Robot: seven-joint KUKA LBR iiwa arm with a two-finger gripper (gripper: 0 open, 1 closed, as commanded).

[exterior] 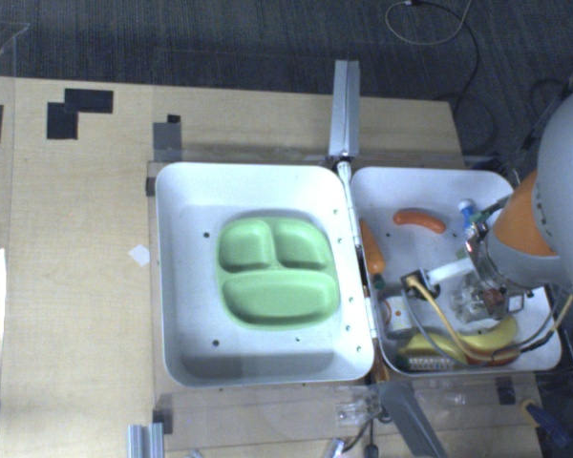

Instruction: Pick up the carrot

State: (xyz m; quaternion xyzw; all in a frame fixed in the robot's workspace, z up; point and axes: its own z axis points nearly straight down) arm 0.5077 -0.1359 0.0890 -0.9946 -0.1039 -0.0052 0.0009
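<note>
The arm [563, 189] reaches down into the right bin [439, 184]; whether its gripper [477, 294] is released or clenched cannot be told. The wooden counter [76, 275] stands on dark carpet [220, 17], where a thin cable [439, 17] loops. The left bin [181, 256] holds a green divided plate [277, 267]. The carrot [370, 246] lies against the right bin's left wall, with an orange sausage [419, 219] farther back and a banana [477, 337] at the front.
</note>
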